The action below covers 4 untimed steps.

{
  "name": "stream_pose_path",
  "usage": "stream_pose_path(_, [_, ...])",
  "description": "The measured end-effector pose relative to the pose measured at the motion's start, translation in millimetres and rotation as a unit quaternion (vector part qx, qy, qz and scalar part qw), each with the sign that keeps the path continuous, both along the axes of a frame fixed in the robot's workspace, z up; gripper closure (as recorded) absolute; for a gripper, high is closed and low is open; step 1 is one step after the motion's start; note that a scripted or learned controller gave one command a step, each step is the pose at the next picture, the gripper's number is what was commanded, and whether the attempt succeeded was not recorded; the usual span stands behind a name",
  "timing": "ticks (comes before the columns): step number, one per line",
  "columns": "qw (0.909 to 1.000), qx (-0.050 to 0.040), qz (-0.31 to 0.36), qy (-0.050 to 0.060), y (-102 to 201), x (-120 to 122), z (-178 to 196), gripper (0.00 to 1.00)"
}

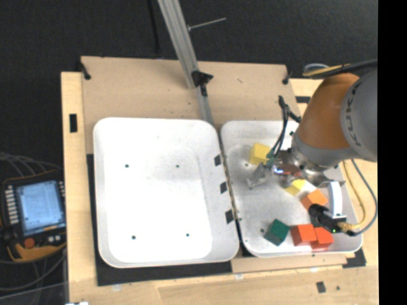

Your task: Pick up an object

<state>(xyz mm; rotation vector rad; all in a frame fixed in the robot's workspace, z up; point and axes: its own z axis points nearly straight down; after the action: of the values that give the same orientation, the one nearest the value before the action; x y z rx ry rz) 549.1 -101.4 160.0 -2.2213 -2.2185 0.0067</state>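
Two shallow white plastic bins sit side by side on a pale wooden bench [73, 170]. The left bin [108, 234] adjoins the right bin [232, 135], which holds a yellow cube [259, 153] near its back edge, and a green block [276, 232] beside an orange block [305, 234] along its front edge.

Single fixed camera above the bench [70, 170], looks down at a slant, mid distance; both white bins fit in frame, left bin [156, 189] near centre, right bin [254, 234] toward the right; arm [334, 116] enters from right edge
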Motion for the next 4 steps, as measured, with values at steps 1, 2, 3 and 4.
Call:
stream_pose_path(1, [1.0,0.0004,0.0,0.0,7,-7,-50,0.0])
stream_pose_path(2, [1.0,0.001,-0.003,-0.004,6,-4,-36,1.0])
stream_pose_path(3, [1.0,-0.0001,0.0,-0.006,-1,-4,27,1.0])
stream_pose_path(4, [1.0,-0.0002,0.002,-0.007,-4,-2,91,1.0])
